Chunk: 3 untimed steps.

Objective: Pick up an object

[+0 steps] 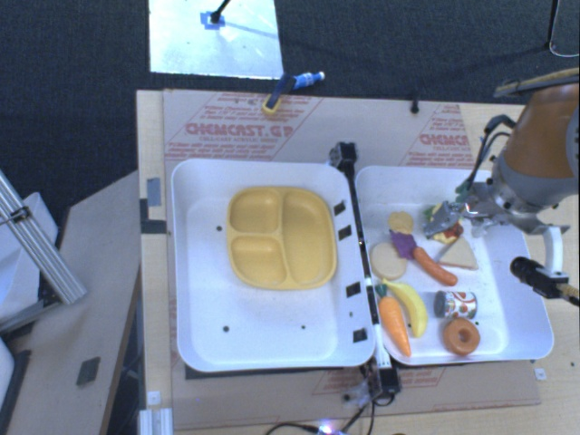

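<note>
**Toy food in the right bin: a crowded target under the end effector**

The toy food sits in the right bin point(535, 333), bunched toward its left half. Taking the bin's middle as the dial centre, a yellow round piece point(401, 222) lies at about 11 o'clock, a purple piece point(402, 244) just below it, a tan cookie point(389, 261) at 9 o'clock, a small carrot point(434, 265) near the centre, a sandwich wedge point(459, 255) just right of it, a banana point(410, 304) and a large carrot point(393, 325) at 7 o'clock, a small can point(456, 304) at 6 o'clock and a donut point(461, 336) below that. The left bin point(195, 333) carries a yellow divided plate point(279, 237).

The end effector point(447, 220) hangs at roughly 12 o'clock in the right bin, over a small greenish and red item point(446, 234). Whether its fingers are spread or pressed together I cannot tell; they blur into the clutter beneath.

Risks, as I judge them:
- The sandwich wedge and small carrot lie just beside the likely target, so a descent could pinch 2 things or shove 1 aside.
- The item below is small and irregular, so it may slip out on closing.
- A slightly off-centre drop would meet only the bin floor.
- Round pieces may roll away when nudged.
</note>
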{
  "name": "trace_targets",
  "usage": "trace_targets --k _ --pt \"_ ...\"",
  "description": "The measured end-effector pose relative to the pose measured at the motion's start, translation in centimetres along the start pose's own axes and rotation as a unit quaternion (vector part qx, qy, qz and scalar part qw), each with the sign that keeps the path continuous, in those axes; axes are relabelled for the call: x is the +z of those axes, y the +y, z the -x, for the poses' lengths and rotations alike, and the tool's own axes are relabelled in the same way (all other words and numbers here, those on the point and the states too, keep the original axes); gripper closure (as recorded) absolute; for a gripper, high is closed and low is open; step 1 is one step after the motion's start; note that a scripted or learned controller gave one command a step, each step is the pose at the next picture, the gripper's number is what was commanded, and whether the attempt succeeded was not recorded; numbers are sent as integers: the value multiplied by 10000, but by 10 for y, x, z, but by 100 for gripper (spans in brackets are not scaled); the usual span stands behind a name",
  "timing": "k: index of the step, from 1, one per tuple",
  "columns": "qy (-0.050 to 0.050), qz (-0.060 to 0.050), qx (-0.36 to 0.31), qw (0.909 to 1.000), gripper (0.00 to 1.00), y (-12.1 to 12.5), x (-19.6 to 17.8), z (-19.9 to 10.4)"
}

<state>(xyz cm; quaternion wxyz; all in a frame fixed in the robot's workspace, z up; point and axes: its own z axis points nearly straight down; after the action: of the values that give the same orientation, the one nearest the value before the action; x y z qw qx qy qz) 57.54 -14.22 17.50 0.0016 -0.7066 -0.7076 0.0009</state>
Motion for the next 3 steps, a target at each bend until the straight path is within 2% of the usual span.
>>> trace_targets --k 1,2,3 --pt "0 1 0 10000 0 4 62 -1" --pt "-33 142 -8 9999 0 12 81 0" --pt "-31 111 3 9999 100 9 74 0"
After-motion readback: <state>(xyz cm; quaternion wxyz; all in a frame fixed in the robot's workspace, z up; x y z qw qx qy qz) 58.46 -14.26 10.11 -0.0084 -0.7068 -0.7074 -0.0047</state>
